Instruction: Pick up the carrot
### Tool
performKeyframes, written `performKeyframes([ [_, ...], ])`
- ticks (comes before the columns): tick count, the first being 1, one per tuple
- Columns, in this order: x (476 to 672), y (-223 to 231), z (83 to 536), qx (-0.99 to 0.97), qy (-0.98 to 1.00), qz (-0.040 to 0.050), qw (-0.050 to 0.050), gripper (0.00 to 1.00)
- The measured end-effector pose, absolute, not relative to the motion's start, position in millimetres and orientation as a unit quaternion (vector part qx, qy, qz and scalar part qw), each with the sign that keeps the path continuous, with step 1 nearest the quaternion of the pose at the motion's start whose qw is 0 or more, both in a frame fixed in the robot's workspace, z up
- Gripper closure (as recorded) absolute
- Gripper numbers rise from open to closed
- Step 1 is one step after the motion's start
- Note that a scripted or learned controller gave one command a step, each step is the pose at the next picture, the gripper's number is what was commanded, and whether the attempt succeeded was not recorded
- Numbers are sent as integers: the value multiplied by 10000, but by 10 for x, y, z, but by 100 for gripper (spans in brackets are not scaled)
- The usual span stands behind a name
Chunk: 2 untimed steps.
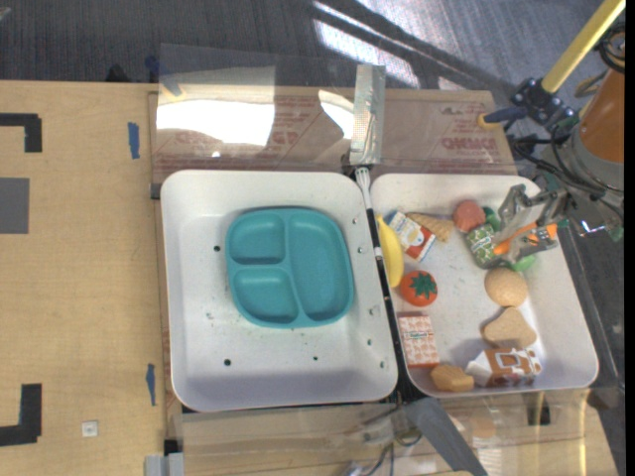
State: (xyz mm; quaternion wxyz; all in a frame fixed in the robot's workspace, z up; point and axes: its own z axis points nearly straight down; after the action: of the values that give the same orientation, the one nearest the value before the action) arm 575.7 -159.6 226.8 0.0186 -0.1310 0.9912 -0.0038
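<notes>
Left of the right bin (580, 340) sits the other bin with a teal divided plate (291, 266), well apart from anything you need. Along the right bin's left wall lie a banana (391, 253), a small carton (413, 234) and a tomato (419, 287); below them is a red-and-white packet (418, 337). Toward its far right corner you see the carrot (528, 236), orange with green at one end, pressed against a green leafy item (484, 245). The gripper (518, 206) hangs right over that cluster; whether it is spread or closed, or has hold of anything, you cannot tell. Your risk, as I judge it: the carrot lies so tight against the greens and the bin wall that a closing grip may catch the leafy piece instead, or nudge the carrot aside and come up with nothing.
</notes>
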Motion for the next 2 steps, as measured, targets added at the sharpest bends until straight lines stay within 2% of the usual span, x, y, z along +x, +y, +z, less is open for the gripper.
performKeyframes([
  [1, 5246, -1488, 1380, -558, 9984, 12, -8, 100],
  [2, 5002, -1961, 1731, -2142, 9768, -22, 38, 100],
])
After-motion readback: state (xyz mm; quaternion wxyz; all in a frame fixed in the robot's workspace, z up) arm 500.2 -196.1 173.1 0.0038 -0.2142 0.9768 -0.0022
